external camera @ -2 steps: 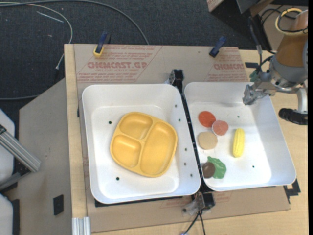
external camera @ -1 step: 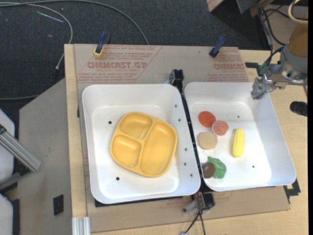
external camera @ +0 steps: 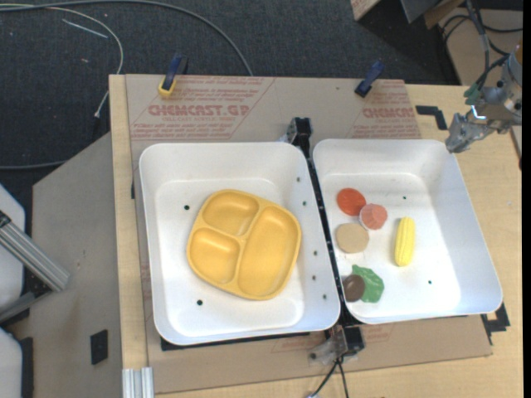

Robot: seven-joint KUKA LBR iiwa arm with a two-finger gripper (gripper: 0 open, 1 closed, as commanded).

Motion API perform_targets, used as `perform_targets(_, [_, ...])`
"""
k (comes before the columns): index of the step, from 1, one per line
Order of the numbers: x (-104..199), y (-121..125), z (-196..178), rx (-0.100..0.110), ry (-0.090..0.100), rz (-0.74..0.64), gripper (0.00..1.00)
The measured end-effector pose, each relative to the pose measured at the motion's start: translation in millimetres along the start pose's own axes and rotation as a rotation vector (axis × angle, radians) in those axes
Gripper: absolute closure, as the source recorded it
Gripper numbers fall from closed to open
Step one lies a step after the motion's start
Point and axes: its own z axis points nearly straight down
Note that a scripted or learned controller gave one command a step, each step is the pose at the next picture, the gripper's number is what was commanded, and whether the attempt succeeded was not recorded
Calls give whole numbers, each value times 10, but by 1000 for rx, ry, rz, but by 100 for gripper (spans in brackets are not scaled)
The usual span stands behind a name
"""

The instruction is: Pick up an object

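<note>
The gripper point(external camera: 461, 136) hung just beyond the right bin's point(external camera: 465, 214) far right corner; its state could not be told. The corn point(external camera: 404, 240) lay mid-bin; a yellow tray point(external camera: 244, 243) filled the left bin's point(external camera: 166, 222) middle.

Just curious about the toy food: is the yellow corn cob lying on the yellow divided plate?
No, the yellow corn cob lies in the right white bin, while the yellow divided plate sits in the left one.

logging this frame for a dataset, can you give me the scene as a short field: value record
left bin: yellow divided plate
right bin: red disc, pink disc, tan disc, corn cob, green piece touching a brown piece
end effector: above the right bin's far right corner, holding nothing visible
task state: nothing picked yet
</note>
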Motion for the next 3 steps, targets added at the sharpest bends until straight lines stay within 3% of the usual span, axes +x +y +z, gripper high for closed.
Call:
perform_targets(1, [582, 64, 105, 10, 7, -7, 100])
perform_targets(3, [1723, 14, 18, 10, 7, -7, 100])
